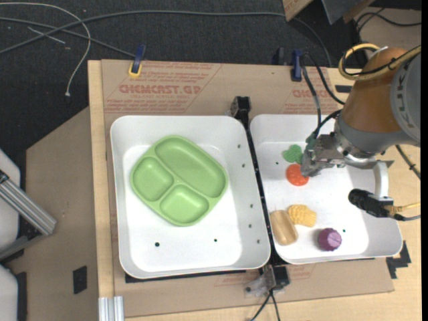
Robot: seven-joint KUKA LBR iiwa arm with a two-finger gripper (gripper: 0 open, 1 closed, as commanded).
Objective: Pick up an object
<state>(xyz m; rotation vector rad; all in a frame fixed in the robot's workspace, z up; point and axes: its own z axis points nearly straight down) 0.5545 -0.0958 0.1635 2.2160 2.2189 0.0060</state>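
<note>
The right bin (374,246) holds several small objects. An orange-red round piece (296,175) lies near its middle left, with a green leafy piece (292,154) just behind it. A yellow corn-like piece (302,215) and a tan bread-like piece (283,228) lie near the front left, and a purple piece (329,239) sits at the front. My gripper (311,165) hangs low over the right bin, right beside and partly over the orange-red piece. Nothing shows between its tips from this angle.
The left bin (134,246) carries a green three-compartment plate (178,180). A black clamp (241,105) sits at the back between the bins. The arm's black cable fitting (369,202) overhangs the right bin's right side. Cables lie on the dark floor behind.
</note>
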